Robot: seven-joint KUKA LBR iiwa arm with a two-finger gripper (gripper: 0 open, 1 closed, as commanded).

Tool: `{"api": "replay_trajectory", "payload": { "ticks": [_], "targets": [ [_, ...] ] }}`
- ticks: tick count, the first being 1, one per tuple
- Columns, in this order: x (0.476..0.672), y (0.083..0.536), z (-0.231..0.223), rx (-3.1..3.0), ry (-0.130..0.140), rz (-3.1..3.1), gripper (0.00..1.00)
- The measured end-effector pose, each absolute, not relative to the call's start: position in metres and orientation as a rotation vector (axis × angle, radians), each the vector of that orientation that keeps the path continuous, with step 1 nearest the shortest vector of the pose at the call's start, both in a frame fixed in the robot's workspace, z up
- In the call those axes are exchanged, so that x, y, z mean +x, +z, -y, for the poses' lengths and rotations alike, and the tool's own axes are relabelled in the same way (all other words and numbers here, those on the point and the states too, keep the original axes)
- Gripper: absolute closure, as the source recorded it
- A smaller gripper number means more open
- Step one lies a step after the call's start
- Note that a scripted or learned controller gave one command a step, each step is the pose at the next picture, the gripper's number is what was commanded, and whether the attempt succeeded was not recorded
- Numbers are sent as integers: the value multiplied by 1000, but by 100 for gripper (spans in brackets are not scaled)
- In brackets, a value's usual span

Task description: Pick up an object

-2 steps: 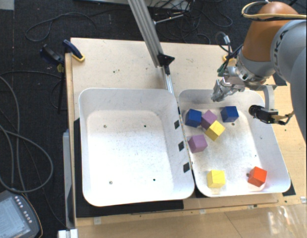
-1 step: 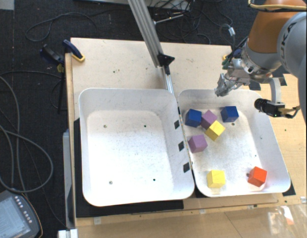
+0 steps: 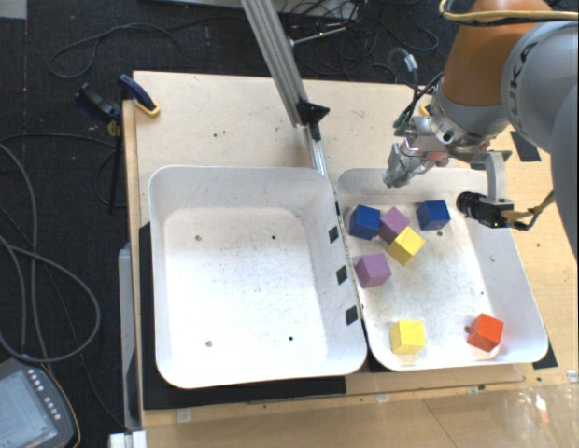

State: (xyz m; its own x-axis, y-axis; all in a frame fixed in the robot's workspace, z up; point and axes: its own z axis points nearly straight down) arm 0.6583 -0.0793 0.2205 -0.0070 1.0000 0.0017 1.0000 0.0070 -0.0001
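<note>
Yellow cube bears no label

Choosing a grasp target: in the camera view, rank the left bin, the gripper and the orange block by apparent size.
1. Left bin
2. Gripper
3. Orange block, though the gripper sits higher, so this gap is unsure.

A pale wooden counter is carrying two shallow white bins side by side: the left bin and the right bin, their edges touching.
</note>
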Motion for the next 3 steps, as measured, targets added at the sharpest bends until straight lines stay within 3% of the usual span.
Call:
{"api": "replay_trajectory", "payload": {
  "ticks": [2,3],
  "targets": [
    [603,238,-21,-2211,-1,2228,100],
    [585,239,-61,-2212,0,2227,100]
  ]
}}
